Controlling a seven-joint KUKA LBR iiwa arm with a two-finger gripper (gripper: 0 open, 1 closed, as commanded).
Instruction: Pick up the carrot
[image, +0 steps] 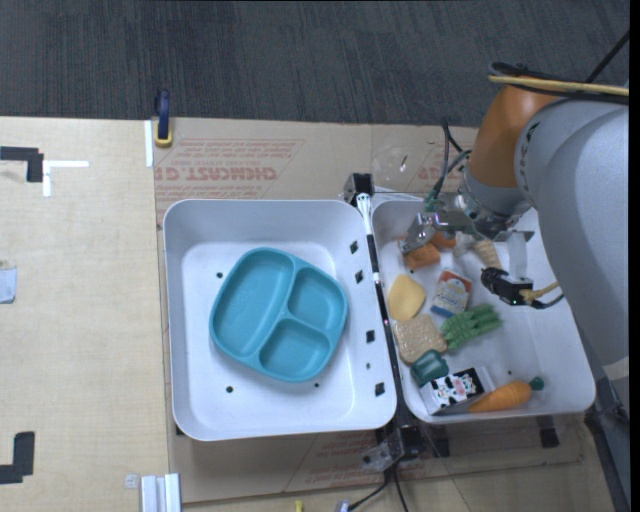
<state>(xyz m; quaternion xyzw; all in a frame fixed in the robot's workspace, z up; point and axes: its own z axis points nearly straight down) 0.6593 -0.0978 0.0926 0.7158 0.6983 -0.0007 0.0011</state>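
**Arm over the far end of the right bin, carrot at the near end**

The carrot (503, 396) lies in the right bin (560, 350), at its near edge toward the right-hand corner, with its green tip pointing right and its orange body pointing left. Its left end is just beside a small black-and-white packet (455, 386) that sits in the same near strip of the bin.

The end effector (432, 226) is at the opposite, far end of that bin, well apart from the carrot. It hangs over an orange-brown piece of food (422, 254) near the bin's far-left corner. Whether its fingers are spread or closed cannot be made out from this angle, and nothing can be seen gripped in it. The grey arm with its orange band (503, 125) comes in from the right and covers the bin's far-right part.

Between the two ends of the bin lie a pale yellow wedge (406, 296), a small carton with a red and white label (452, 294), a green leafy item (470, 325), a speckled cracker-like slab (417, 337) and a small dark green block (430, 365).

The left bin (190, 400) holds a blue divided plate (279, 314) with three compartments, lying roughly at its centre. Both bins rest on a sheet of cardboard (230, 160) on the table (70, 300)
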